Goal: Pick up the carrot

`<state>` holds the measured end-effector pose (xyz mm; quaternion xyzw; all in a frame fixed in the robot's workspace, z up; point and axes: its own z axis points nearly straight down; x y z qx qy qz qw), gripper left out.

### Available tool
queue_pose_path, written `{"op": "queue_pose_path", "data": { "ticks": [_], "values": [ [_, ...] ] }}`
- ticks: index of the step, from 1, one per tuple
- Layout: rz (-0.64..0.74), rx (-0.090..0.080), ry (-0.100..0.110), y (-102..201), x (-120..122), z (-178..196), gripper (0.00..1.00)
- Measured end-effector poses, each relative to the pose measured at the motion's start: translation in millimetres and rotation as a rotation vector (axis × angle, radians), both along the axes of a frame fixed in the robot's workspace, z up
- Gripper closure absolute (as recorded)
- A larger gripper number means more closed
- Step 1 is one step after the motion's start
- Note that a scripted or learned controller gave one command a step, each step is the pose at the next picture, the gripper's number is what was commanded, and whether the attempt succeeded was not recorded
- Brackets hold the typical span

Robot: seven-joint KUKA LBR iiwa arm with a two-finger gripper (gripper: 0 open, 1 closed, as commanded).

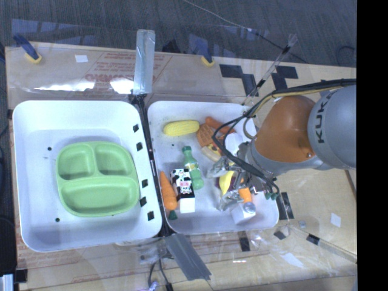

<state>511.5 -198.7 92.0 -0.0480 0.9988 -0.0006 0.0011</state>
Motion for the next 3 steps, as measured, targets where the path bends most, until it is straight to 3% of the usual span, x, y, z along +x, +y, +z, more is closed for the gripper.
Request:
{"op": "queue_pose_path", "data": {
  "ticks": [1,2,3],
  "values": [
    [0.012,0.0,-0.002,3.2,2.0,10.6,1.0],
    [0.079,0.0,-0.003,26.2,2.8,54.8,1.0],
    [0.183,-0.002,-0.006,42.8,2.2,131.7,1.0]
  ]
}}
